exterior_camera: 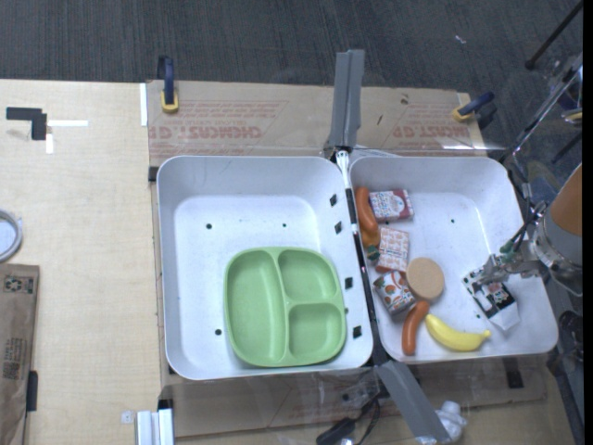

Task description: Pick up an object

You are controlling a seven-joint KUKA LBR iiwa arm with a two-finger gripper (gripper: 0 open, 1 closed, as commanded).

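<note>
My gripper hangs low over the right side of the right bin, reaching in from the right edge. Directly under and beside it lies a small white and black packet; whether it is touching the gripper is unclear. To the left lie a yellow banana, a tan round disc, an orange sausage, an orange carrot-like piece and three small printed boxes.
The left bin holds a green divided plate. A grey divider post stands behind the seam between the bins. Clamps hold the cardboard at the back. The arm's body fills the right edge.
</note>
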